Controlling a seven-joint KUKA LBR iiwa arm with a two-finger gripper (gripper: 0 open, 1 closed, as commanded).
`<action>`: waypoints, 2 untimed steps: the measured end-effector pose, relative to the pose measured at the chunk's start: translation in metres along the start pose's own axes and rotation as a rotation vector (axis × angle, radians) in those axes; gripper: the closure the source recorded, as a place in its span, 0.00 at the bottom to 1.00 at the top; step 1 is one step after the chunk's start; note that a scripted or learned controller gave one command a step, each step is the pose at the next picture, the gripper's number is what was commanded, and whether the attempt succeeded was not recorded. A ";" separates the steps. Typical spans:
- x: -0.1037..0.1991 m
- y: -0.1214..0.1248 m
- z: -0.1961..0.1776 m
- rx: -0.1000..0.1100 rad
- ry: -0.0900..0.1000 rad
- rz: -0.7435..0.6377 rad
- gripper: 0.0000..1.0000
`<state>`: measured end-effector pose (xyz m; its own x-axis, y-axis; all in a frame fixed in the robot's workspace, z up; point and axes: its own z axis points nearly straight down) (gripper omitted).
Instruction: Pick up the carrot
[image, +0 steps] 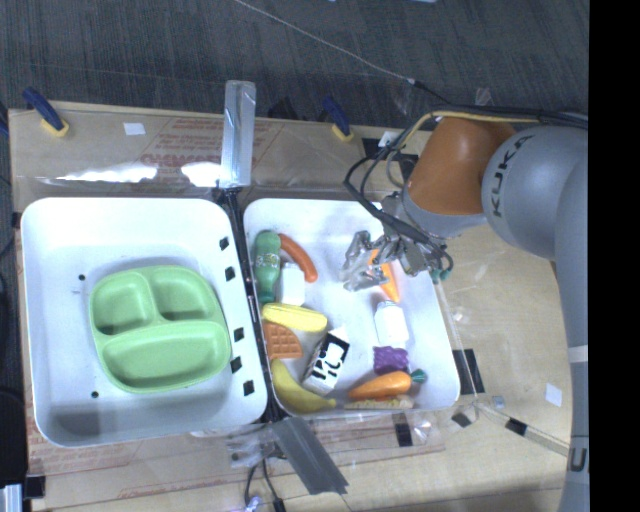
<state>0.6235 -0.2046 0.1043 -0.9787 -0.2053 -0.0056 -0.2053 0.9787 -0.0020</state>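
Nearest the camera, along the front wall of the right-hand shallow white bin (446, 345): the orange plastic carrot with green top (383, 384) lies flat, touching a purple grape cluster (391, 358) just behind it. Yellow banana (296, 392) and a black-and-white printed card (328, 361) sit to its left. Carrot is untouched, so pickup not done.

Mid bin: white bottle (391, 323), yellow corn piece (293, 318), waffle-brown block (282, 343).

Further back: my metal two-finger claw (368, 262) hovers near the rear right of the bin, over an orange-and-white item I can't identify. Can't tell if my claw is spread or closed; nothing visibly between the tips. Green cucumber-like piece (266, 262) and orange-red sausage shape (298, 256) lie at rear left.

Left bin holds a green divided plastic tray (157, 326).

Remaining, as I judge it: whole approach, descent, grasp, lift. I'm well apart from the carrot.
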 end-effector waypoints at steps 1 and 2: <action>0.000 0.000 0.000 0.000 0.001 0.000 0.00; -0.002 0.001 -0.011 0.002 -0.004 -0.005 1.00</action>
<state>0.6251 -0.2034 0.1153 -0.9776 -0.2101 -0.0094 -0.2101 0.9777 -0.0040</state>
